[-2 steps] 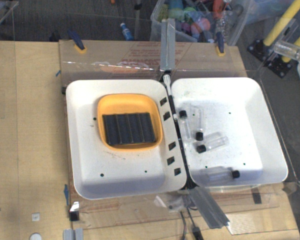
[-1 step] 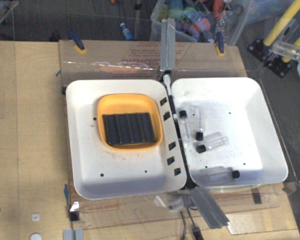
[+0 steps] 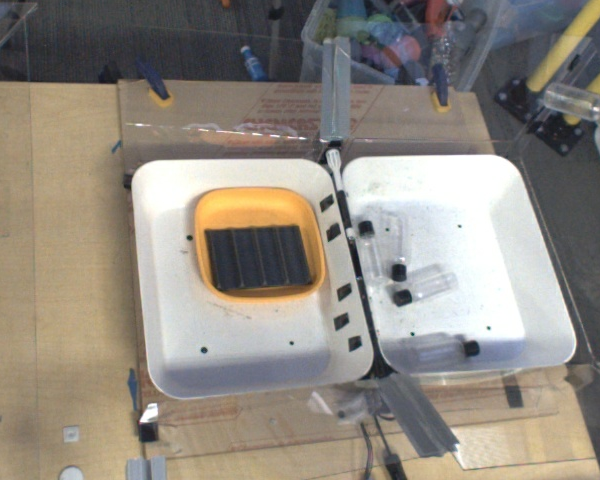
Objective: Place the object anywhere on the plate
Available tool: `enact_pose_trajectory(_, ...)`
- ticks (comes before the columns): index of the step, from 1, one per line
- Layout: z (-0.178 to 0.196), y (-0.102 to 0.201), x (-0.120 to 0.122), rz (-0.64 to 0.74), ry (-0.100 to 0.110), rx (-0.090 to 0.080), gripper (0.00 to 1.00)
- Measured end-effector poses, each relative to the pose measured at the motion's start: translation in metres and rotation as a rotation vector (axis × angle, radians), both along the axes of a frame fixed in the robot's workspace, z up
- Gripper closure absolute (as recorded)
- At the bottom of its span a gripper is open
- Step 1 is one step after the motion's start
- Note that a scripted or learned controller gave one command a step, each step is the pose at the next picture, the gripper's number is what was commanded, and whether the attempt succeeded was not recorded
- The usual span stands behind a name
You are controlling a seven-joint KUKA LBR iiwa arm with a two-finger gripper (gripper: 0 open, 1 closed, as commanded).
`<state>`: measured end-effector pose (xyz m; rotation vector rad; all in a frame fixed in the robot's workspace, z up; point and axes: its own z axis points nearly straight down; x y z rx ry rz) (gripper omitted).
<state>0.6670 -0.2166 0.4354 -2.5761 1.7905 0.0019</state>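
An orange-yellow plate (image 3: 255, 201) lies in the left white bin (image 3: 170, 318), a little above that bin's middle. A black, flat, ribbed rectangular object (image 3: 258, 258) rests on the plate and covers most of its lower half. Its long side runs left to right. Nothing touches it from above.
The right bin (image 3: 490, 228) holds several clear vials with black caps, among them one at the middle (image 3: 425, 286) and one near the front edge (image 3: 446, 348). A black divider strip (image 3: 345, 268) separates the bins. A box of colourful clutter (image 3: 400, 18) stands behind the bench.
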Motion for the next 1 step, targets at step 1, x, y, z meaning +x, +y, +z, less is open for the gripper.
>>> enact_pose_trajectory(1,0.0001,0.0095,0.0011,0.329,-0.002,-0.002,1.00)
